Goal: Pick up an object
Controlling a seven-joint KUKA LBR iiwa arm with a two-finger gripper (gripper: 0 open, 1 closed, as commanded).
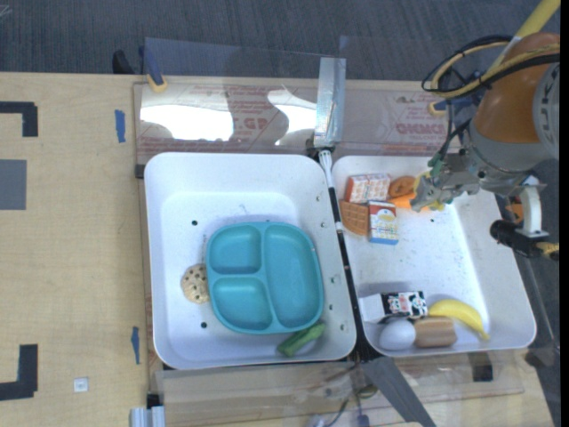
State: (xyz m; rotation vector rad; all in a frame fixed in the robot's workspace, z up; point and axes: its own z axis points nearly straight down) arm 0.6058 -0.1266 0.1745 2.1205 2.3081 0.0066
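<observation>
- Camera view: I see two white bins side by side. The left bin point(169, 194) carries a teal divided tray point(264, 276) at its middle, a cookie point(194, 283) touching the tray's left edge, and a green object point(300, 340) at the bin's near edge.
- The right bin point(462, 256) holds small cartons point(369, 205) at its far left corner, with an orange object point(402, 188) just beside them.
- Along the near edge of the right bin lie a black-and-white carton point(405, 304), a white egg-like object point(397, 333), a brown roll-like object point(434, 331) and a banana point(460, 314).
- The gripper point(433, 194) sits low over the far edge of the right bin, just right of the orange object. I cannot tell how it is set; the view is too blurred there.
- Judgement: the orange object is the likely target. It looks small, light and rounded, so it may slip or roll; I would take it across its middle.
- The cartons look light and stiff; flat sides would suit a pinch.
</observation>
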